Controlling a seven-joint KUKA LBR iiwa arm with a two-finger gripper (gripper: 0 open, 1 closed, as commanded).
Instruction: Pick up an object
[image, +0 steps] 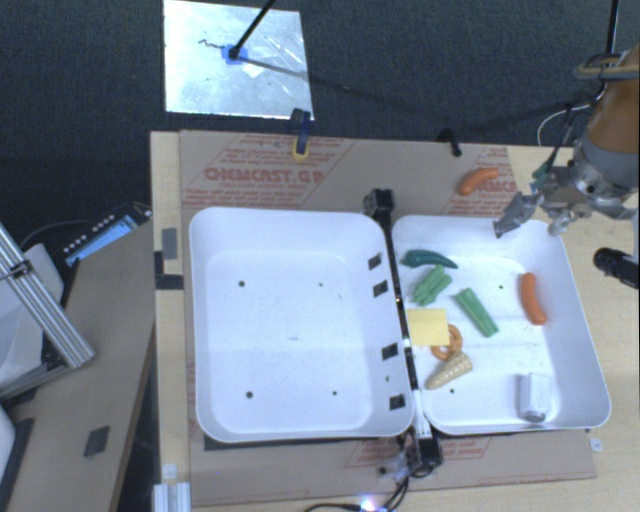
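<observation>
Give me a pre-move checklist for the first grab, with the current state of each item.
1. Claw carries nothing: ok, nothing sits between its two spread fingers.
2. Claw is over the right bin: not ok, it hangs at the bin's far right corner, away from the items.
3. Targets lie inside that bin: ok, the orange sausage, green stick and grey cylinder each lie alone.
4. Crowded spot: not ok, the yellow square, pretzel and corn touch or overlap.
5. Stray item: not ok, one orange piece lies on the cardboard outside the bins.
</observation>
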